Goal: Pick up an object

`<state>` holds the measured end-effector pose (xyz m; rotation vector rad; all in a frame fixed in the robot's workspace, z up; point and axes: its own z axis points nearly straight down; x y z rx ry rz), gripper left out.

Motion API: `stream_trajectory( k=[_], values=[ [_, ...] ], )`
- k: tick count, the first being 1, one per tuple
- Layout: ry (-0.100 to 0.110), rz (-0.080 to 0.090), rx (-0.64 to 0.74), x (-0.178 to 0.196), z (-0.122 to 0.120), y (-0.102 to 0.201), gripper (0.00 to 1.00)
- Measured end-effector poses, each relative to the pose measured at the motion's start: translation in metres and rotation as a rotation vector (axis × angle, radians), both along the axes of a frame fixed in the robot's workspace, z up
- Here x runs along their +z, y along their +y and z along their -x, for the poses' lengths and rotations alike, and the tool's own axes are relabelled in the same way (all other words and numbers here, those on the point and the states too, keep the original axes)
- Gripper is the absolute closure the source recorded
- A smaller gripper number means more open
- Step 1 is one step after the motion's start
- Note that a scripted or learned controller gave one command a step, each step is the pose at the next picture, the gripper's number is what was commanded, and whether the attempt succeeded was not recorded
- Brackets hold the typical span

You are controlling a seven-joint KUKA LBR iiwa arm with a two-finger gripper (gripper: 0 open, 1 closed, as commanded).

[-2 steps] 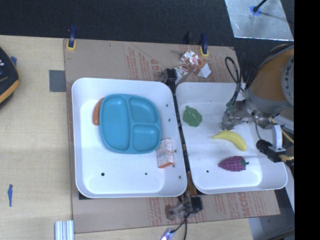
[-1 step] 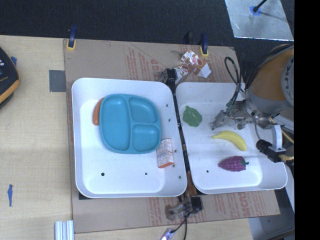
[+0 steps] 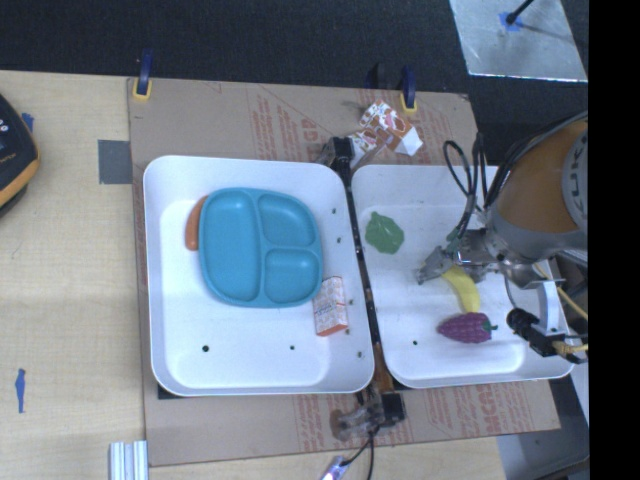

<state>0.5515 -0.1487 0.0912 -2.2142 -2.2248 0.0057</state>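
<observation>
Reaching in from the right, the grey arm with its orange band (image 3: 545, 183) hangs low over the right-hand shallow white bin (image 3: 420, 363), and its two-finger gripper (image 3: 452, 264) sits directly at the upper end of a small yellow banana-shaped toy (image 3: 463, 290), which looks like the object chosen for the pick. The grey fingers seem spread to either side of the banana's tip rather than clamped on it, so nothing counts as held yet. A purple grape-like toy with a green stem (image 3: 465, 328) lies just below the banana, close enough that a sloppy closing could nudge it. A green lumpy toy (image 3: 384, 233) rests apart toward the bin's left wall, leaving the gripper room. The left-hand white bin (image 3: 175, 353) holds a blue divided plastic plate (image 3: 260, 246), with an orange piece (image 3: 192, 226) tucked under its left edge and a small printed packet (image 3: 331, 306) beside its lower right corner.
</observation>
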Motion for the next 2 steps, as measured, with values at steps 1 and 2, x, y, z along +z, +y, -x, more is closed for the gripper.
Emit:
stream_trajectory(
  k=[1, 2],
  values=[
    [0.002, 0.002, 0.004, 0.01, 0.0, -0.001, 1.0],
    [-0.003, -0.002, 0.0, 0.101, -0.044, 0.07, 1.0]
  ],
)
